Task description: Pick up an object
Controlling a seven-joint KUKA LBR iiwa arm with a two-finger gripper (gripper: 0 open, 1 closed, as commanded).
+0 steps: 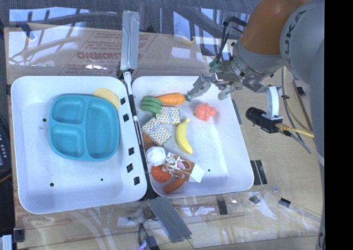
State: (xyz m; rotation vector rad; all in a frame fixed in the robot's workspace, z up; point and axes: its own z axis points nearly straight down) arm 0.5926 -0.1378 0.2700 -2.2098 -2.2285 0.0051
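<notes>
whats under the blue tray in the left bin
A yellow object pokes out from beneath the blue tray at its upper right corner; the rest is covered.

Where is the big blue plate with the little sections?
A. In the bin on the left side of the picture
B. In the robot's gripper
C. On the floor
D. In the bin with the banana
A. The blue plate lies flat in the left bin, with a yellow thing tucked at its top corner, while the banana sits in the right bin with the other toy food.
</notes>
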